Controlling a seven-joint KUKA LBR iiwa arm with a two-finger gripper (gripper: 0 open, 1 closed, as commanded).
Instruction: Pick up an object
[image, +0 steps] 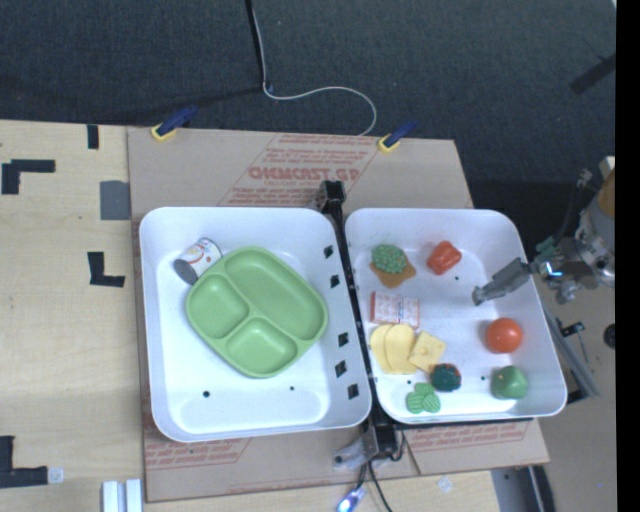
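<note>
Evidently, the two white bins sat side by side on the counter (80, 300) so that stock stayed sorted. The left bin (160, 330) held a green divided plate (256, 311) with a small cup (198, 259) lying at its upper left corner. The right bin (470, 225) carried the loose toy food: a red tomato (504, 334), a red pepper (443, 257), a green pepper (510, 382), cheese slices (400, 349) and others, spread apart, which left room for a descent. The gripper (495, 285) reached in over the right rim, above the tomato and apart from it, gripping nothing visible. Whether it was open or closed could not be told. By judgement, no object was yet picked up; the tomato lay nearest.
</note>
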